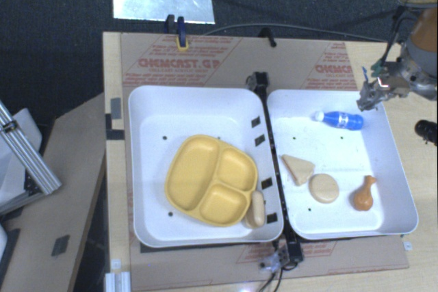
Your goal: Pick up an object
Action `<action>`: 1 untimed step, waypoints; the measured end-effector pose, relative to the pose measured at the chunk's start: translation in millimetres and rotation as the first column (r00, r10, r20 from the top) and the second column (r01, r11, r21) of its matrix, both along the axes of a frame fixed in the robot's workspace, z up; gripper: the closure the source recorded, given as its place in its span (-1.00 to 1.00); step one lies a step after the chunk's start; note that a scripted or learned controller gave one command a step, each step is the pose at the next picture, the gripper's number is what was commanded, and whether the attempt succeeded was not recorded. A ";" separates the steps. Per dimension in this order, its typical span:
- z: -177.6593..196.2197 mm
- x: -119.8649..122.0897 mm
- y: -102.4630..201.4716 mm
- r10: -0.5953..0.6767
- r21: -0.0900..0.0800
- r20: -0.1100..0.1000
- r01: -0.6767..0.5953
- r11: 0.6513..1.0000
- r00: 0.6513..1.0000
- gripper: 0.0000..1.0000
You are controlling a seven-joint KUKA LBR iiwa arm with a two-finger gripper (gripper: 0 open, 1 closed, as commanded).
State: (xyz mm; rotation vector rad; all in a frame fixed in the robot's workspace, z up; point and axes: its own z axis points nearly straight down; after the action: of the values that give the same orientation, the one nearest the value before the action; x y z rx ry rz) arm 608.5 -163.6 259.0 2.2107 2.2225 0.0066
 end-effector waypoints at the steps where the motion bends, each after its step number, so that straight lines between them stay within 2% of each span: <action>1: -5.6 -4.8 47.3 0.003 0.003 -0.006 -0.003 1.000 1.000 1.00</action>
State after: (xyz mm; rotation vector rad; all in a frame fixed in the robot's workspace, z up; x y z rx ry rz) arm 603.8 -116.3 253.4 2.2119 2.2303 0.0023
